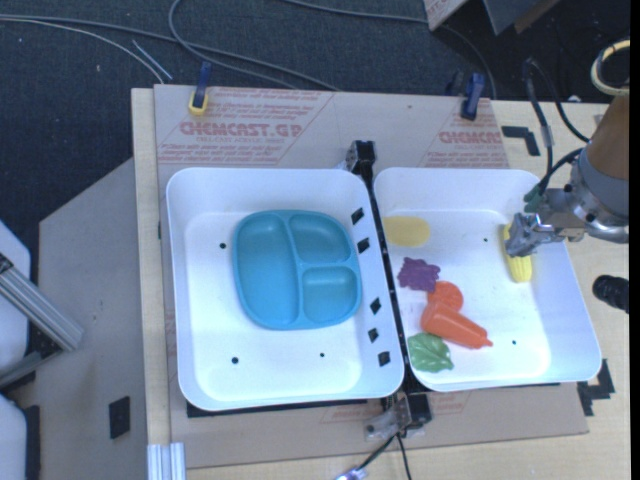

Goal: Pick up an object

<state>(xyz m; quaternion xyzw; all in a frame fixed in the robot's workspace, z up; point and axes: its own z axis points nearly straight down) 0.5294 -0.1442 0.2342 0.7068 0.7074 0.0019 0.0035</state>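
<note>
Grey two-finger gripper [522, 243] low in right white bin [560, 363], directly over small yellow plastic piece [520, 268]; contact and grasp state cannot be told. Left of it: pale yellow lemon-shaped toy [407, 231], purple toy [418, 273], orange carrot-shaped toy [455, 326].

Your grey arm [605, 183] with its orange band reaches in from the right edge, wrist bent down and leftward. You see the metal two-finger gripper [522, 238] low, pointing downward at the arm's left end.
</note>
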